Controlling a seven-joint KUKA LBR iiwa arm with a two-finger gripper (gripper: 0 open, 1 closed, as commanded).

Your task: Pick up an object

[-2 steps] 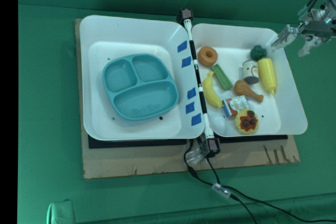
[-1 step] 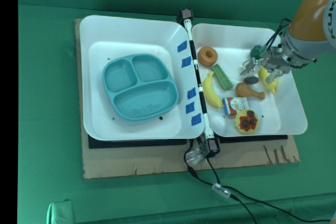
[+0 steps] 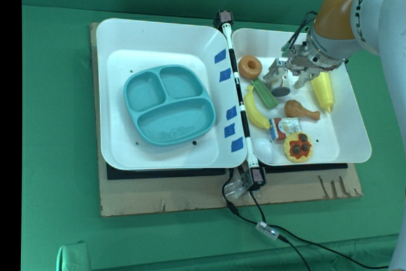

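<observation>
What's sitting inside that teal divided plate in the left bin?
No item shows in the teal plate: its three compartments look bare, and it lies flat in the left bin. Whatever is under the plate is covered. The toy food lies in the right bin.

The robot arm (image 3: 380,3) is smooth and light grey, with black letters on its side. A shiny orange band (image 3: 339,0) wraps it. Thin dark cables (image 3: 298,32) run to its grey metal hand (image 3: 288,76).
</observation>
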